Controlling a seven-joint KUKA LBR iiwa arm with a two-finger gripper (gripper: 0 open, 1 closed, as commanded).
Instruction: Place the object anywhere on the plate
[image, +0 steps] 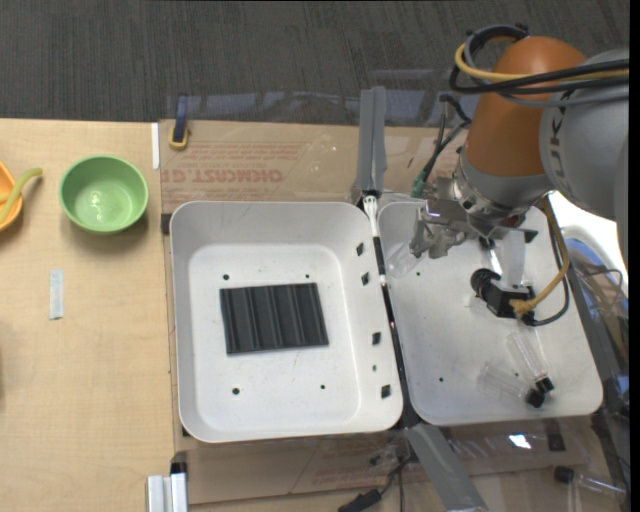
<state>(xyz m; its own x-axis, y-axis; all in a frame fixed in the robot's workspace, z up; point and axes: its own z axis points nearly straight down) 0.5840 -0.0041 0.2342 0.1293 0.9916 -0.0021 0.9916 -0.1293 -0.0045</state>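
I see the gripper over the right bin; its grip I cannot tell. A clear object lies there; the plate waits, nothing placed yet.

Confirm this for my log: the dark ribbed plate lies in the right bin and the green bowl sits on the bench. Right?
Not quite. The camera view shows the plate in the left bin, not the right. The green bowl does sit on the bench.
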